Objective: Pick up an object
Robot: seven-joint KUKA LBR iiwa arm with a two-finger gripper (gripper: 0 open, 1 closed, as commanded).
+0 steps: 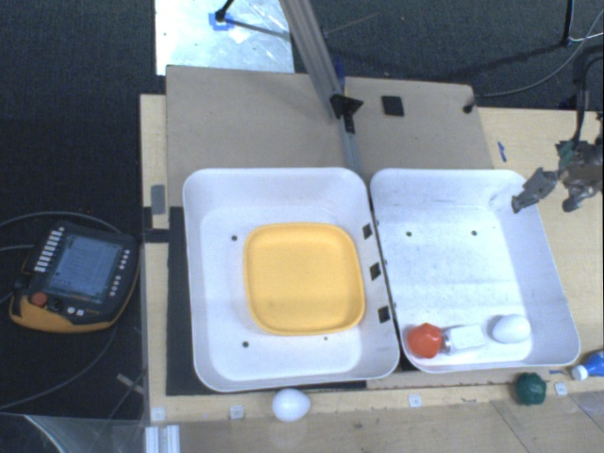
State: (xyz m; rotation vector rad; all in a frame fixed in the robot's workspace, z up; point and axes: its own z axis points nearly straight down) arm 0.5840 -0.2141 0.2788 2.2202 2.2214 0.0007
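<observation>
Yellow plate lies in the left bin. Right bin contains a red ball, a white bottle and a white egg-shaped object along its near wall. Gripper sits over the bin's far right corner, fingers spread, holding nothing.

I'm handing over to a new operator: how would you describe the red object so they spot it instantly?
Start at the right white bin and go to its near-left corner. The red ball sits there, touching a small white piece, with a white egg shape further right. It is the bin's one red thing.
</observation>
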